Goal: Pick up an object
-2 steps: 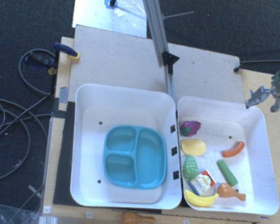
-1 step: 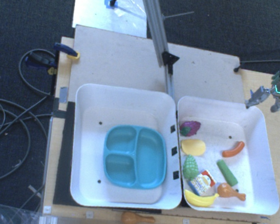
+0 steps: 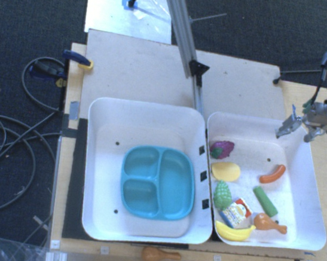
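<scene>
So from my one overhead camera, here's what I'm looking at. I'll use the blue tray [image 3: 158,182] as my anchor, the three-section one sitting in the left bin [image 3: 97,148].

Everything pickable is in the right bin [image 3: 308,195], to the right of the tray. Just past the tray's upper right corner there's a purple grape bunch [image 3: 222,148]. Below that a yellow lemon-looking thing [image 3: 225,171], then a bumpy green piece [image 3: 222,195], all lined up along the wall between the two bins. Next to the green piece, further from the tray, is a small carton [image 3: 237,214] with red and blue print, and a banana [image 3: 234,231] lies under it at the bin's near edge. Further right still: a red sausage [image 3: 272,174] lying at a slant, a green stick [image 3: 265,201] like a cucumber, and an orange drumstick [image 3: 268,224] beside the banana's tip.

The gripper [image 3: 299,129] hangs well to the right of the tray and higher up in the picture, over the far right corner of the right bin. Its two fingers are spread apart with nothing between them. The sausage is the closest item to it, and they're clearly apart.

Another orange drumstick-shaped toy [image 3: 161,254] lies on the bench below the tray, outside the bins.
</scene>
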